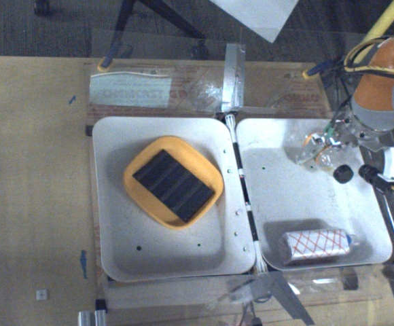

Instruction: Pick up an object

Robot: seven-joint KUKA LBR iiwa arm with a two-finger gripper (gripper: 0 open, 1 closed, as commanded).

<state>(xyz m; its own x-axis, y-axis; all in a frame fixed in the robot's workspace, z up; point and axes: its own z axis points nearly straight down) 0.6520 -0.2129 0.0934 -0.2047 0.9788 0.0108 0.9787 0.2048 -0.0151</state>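
A yellow-orange rounded pad with a black ribbed panel (173, 182) lies in the middle of the left bin (115, 250). A white tube with a red criss-cross pattern (317, 244) rests on its side near the front of the right bin (285, 189). My gripper (318, 148) hangs over the far right corner of the right bin, below the orange band of the arm (380, 80). It is well apart from the tube, and nothing shows in its grasp.
A metal divider post (233, 80) stands behind the seam between the bins. Plastic-wrapped labels (132, 90) lie on the bench behind the left bin. Cables and a black knob (343, 174) cluster by the wrist at the right bin's right edge.
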